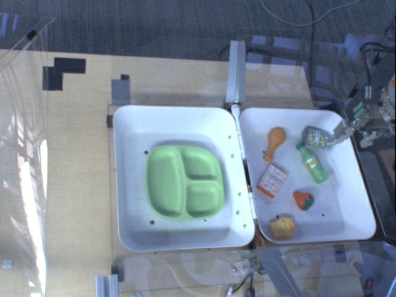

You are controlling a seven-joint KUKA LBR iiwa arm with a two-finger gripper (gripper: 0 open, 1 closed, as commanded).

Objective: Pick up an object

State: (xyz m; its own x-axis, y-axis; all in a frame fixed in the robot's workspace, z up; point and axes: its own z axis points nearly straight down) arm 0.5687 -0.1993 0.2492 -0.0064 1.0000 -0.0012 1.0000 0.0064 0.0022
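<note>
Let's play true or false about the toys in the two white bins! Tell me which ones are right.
1. The green tray lies in the left bin. True.
2. The green bottle lies in the left bin. False: it lies in the right bin.
3. The tray has three compartments. True.
4. The orange drumstick sits on the tray. False: it lies in the right bin.
5. The gripper is beside the can. True.

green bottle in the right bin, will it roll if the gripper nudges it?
Likely yes: the green bottle lies on its side on the right bin's smooth floor. It looks round-bodied and probably light, so it may skid. The can beside it could block rolling.
</note>
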